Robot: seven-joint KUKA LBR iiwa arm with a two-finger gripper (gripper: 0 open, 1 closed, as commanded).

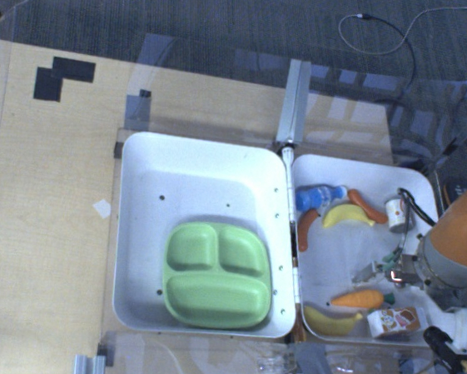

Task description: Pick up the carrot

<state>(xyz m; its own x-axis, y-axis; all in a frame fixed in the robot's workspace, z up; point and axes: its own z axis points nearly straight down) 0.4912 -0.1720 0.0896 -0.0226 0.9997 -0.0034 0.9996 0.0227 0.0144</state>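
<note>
Carrot [356,299]: small, orange, lying flat, right bin [339,253].

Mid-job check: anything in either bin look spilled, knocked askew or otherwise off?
Nothing looks spilled or damaged. The green plate lies flat in the left bin. In the right bin the carrot lies on the floor near the front wall, beside a banana. The gripper hangs just above the carrot.
</note>
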